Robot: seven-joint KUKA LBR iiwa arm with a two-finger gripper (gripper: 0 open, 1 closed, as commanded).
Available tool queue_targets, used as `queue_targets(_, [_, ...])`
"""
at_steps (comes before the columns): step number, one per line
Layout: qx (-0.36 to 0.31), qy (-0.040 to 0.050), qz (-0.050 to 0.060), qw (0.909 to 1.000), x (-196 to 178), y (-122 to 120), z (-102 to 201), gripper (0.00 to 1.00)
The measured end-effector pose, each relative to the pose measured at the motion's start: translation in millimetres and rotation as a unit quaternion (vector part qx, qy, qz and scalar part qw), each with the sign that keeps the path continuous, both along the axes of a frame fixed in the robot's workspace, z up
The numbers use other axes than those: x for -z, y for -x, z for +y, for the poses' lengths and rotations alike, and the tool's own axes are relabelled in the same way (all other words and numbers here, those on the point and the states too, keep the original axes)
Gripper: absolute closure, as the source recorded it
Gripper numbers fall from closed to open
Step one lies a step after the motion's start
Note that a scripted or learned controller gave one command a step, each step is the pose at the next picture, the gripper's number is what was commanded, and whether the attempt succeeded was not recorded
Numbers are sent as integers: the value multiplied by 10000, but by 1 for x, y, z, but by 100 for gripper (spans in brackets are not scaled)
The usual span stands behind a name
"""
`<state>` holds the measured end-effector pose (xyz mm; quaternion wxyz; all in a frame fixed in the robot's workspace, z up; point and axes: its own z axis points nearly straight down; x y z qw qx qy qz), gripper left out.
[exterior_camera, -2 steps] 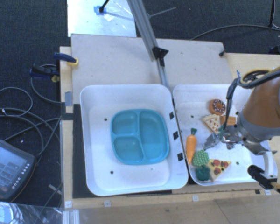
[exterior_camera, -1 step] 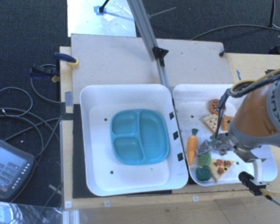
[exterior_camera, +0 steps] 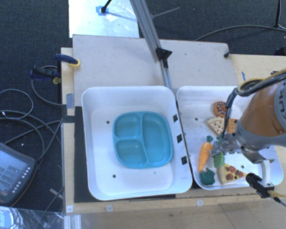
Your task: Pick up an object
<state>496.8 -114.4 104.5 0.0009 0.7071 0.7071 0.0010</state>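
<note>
Dark carpet floor (exterior_camera: 28, 27), loose cables (exterior_camera: 14, 113), pale wooden bench (exterior_camera: 114, 56).

You're looking at two bins, the left bin (exterior_camera: 93, 128) and the right bin (exterior_camera: 195, 99), both smooth white plastic with a slight sheen, and the divided blue tray (exterior_camera: 143, 140) reads as glossy plastic too. The bench top (exterior_camera: 114, 61) looks like matt, pale board, and the floor (exterior_camera: 24, 27) around it like rough dark carpet. The slanted pole (exterior_camera: 145, 20) appears to be brushed grey metal, and the arm (exterior_camera: 264, 113) shows a satin orange band above duller grey casing.
</note>
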Motion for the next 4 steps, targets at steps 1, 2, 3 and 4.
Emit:
queue_targets(1, [-20,8,-16,10000,-45,-5,-6,100])
queue_targets(2, [-30,13,-34,10000,-109,-10,-9,100])
queue_targets(3, [-32,8,-21,10000,-147,-12,-10,100])
queue_targets(4, [-51,-5,-1,10000,-135,-31,40,100])
